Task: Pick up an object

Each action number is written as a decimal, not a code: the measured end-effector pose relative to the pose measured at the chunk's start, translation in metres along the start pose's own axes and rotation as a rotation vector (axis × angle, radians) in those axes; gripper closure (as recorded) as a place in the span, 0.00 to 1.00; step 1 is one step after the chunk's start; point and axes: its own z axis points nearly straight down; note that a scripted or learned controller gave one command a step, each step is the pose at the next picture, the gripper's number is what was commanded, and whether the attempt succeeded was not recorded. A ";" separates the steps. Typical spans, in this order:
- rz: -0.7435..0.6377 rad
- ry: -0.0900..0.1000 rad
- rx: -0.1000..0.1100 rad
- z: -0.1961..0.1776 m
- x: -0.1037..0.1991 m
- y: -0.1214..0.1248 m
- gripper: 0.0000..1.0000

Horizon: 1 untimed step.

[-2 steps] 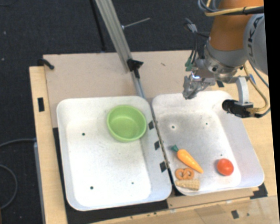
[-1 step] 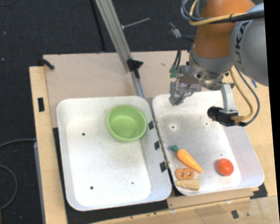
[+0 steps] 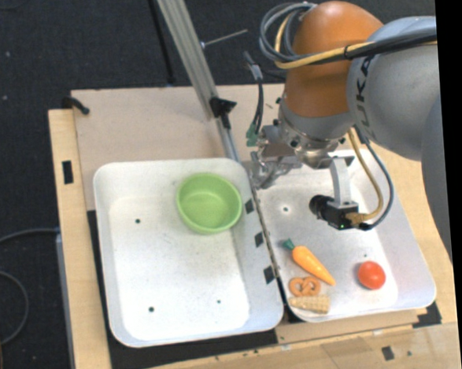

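Carrot (image 3: 312,265) (beside pretzel (image 3: 304,286)) in right bin (image 3: 401,247); gripper (image 3: 268,168) state indiscernible.

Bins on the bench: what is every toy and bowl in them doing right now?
green bowl: upright, open side up, in the left bin.
carrot: lying flat in the right bin, leaf end toward the bowl.
tomato: sitting alone, right of the carrot.
pretzel: flat, just below the carrot.
cracker: flat, at the bin's near edge.
gripper: above the right bin's far left corner, holding nothing I can see.
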 end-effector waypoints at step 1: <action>0.000 -0.001 0.001 0.020 0.051 -0.011 1.00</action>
